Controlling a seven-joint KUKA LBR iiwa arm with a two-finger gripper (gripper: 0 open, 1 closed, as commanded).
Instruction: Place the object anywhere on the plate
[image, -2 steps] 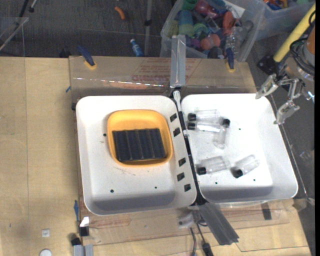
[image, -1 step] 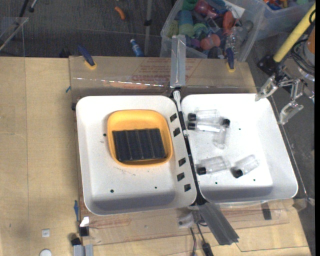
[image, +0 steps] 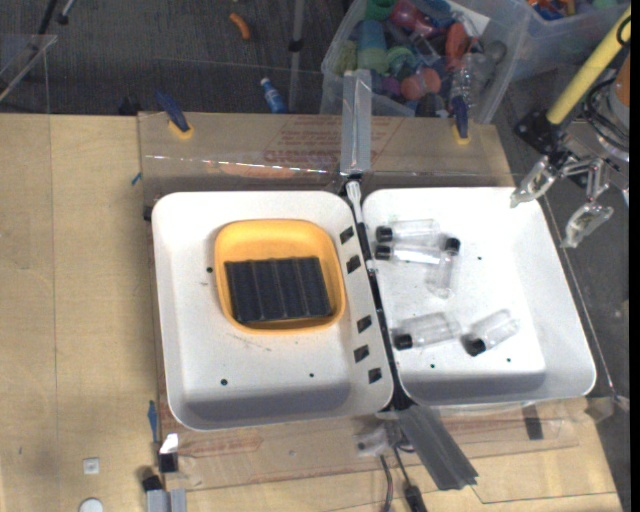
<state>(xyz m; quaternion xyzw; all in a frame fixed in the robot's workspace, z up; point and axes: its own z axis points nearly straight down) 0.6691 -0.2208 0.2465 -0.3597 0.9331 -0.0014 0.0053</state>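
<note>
- The gripper (image: 558, 195) hangs at the right bin's (image: 520, 375) far right corner, over the rim; its fingers are spread, with nothing between them.
- Four clear vials with black caps lie in the right bin: two at the upper left (image: 405, 233) (image: 425, 248), almost touching; one lower down near the divider (image: 424, 331); one just right of it (image: 490, 331).
- The orange plate (image: 275, 237) sits in the left bin (image: 190, 380) — a dark ribbed slab (image: 277, 288) lies on it.
- All vials are well apart from the plate.
</note>
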